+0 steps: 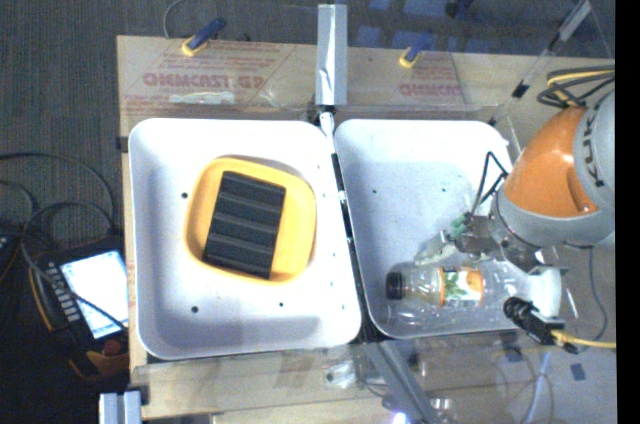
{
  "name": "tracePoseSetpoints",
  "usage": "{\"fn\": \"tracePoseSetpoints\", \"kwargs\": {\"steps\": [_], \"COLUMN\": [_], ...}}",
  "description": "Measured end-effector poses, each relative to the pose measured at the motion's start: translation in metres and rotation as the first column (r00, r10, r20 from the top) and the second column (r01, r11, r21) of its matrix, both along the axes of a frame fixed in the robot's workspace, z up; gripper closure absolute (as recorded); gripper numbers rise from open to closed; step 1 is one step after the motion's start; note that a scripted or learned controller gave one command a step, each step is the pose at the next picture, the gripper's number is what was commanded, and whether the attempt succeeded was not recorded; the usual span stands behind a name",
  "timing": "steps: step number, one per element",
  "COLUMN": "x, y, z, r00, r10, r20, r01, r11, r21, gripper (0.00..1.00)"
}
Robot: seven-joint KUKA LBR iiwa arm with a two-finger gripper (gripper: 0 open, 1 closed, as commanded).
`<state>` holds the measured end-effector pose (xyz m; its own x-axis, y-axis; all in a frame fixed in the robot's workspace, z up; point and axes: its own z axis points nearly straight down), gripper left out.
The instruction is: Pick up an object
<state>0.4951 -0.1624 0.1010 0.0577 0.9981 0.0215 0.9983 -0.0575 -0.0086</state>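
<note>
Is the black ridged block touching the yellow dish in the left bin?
Touching. The camera view shows the black ridged block lying flat inside the yellow dish, with yellow rim showing around most of it and no gap between them.

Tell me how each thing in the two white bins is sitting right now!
Yellow dish: flat in the left bin, right way up.
Black ridged block: lying on the yellow dish.
Bottle: lying on its side in the right bin, dark cap on, pointing left.
Clear plastic wrap: crumpled, beside the bottle.
End effector: low over the right bin, near the bottle.
</note>
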Motion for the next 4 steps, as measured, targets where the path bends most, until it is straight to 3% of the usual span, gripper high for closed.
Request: {"fn": "tracePoseSetpoints", "kwargs": {"steps": [1, 2, 3, 4], "x": [0.048, 0.008, 0.053, 0.080], "y": [-0.008, -0.006, -0.010, -0.009], "z": [-0.001, -0.003, 0.003, 0.044], "r00": [0.997, 0.995, 0.993, 0.994], "r10": [-0.079, 0.084, 0.118, -0.106], "r20": [0.004, 0.047, 0.006, 0.004], "r01": [0.079, -0.084, -0.118, 0.106], "r11": [0.997, 0.996, 0.993, 0.994], "r21": [0.020, -0.008, 0.009, -0.011], "gripper": [0.00, 0.00, 0.00, 0.00]}}
